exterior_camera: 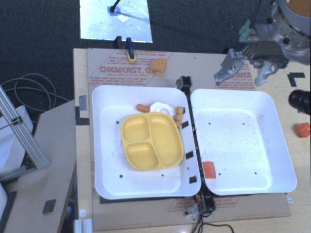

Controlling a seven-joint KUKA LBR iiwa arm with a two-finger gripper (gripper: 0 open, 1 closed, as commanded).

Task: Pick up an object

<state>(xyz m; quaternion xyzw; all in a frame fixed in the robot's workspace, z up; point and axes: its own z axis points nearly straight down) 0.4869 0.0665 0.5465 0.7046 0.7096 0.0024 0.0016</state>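
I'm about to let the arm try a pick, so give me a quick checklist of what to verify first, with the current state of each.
1. Fingers spread, nothing between them: ok. The gripper hangs above the bench behind the right bin.
2. Target in the right bin: ok. An orange block lies at its near left corner, apart from other things.
3. Room around that block: not ok. It sits close against the bin wall.
4. Targets in the left bin: ok. A yellow tray lies flat, with a carrot, a white piece and a tan piece behind it.
5. Whether the small pieces touch the tray: cannot tell.
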